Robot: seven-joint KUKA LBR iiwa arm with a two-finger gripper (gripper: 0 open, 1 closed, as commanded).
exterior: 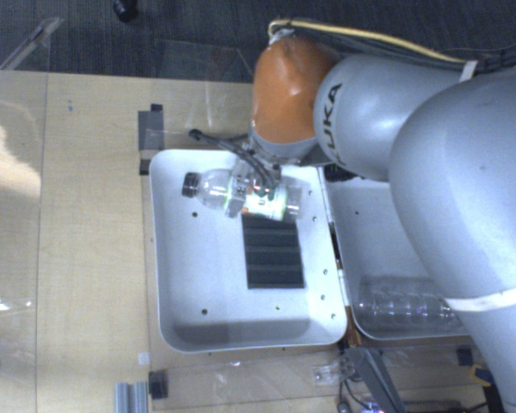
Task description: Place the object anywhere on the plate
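The gripper [256,181] sits low over the far end of the left bin [181,256]; whether it is open or closed cannot be told. A clear bottle [224,192] lies on its side right under it, long axis running left to right, dark cap to the gripper's left, base to its right. A dark ribbed plate [273,256] lies just nearer the camera, touching the bottle.
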